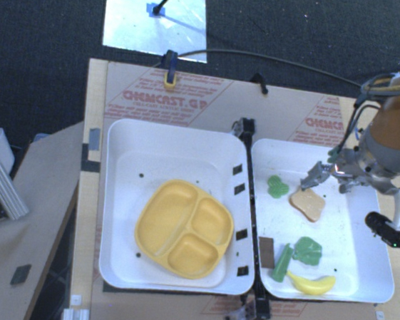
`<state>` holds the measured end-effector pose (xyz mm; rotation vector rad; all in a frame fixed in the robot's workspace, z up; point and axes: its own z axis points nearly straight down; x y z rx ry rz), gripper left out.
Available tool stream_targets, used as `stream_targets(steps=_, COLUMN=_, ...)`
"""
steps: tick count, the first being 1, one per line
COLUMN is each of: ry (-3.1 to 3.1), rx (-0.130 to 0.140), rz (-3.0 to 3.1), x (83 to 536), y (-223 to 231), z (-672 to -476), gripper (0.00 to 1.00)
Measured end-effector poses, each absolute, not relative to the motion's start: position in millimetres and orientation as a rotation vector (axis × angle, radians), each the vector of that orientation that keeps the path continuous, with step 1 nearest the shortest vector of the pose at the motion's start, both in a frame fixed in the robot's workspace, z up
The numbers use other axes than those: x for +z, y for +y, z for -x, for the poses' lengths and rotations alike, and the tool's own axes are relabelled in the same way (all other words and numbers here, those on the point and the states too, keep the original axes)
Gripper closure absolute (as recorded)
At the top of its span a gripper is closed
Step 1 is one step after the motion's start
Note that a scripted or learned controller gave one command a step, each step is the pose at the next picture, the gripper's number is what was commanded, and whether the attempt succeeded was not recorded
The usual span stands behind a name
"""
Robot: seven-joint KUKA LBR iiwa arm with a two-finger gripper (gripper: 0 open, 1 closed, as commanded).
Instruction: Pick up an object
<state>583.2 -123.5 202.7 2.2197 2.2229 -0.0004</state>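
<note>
Over the right bin [374, 233], at mid-right of the frame, the gripper [325, 176] hangs just above the toast slice [307, 204]; whether it is wide or narrow I cannot tell. Lower down lie a banana [311, 283] and green pieces [307, 250], shapes unclear. Left of them, a yellow tray [184, 227] sits in the left bin [122, 183].

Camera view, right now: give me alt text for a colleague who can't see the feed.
The robot's hand hovers over the right bin, just above a slice of toast. That bin also contains a small green piece, a larger green piece, a green stick, a banana and a brown block. The left bin holds a yellow divided tray.
</note>
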Motion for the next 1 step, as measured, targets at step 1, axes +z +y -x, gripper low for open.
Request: stream_targets(steps=1, ry=2.223, rx=-0.001, rz=-2.220, x=144.6, y=-125.0, z=-591.5, gripper=0.00)
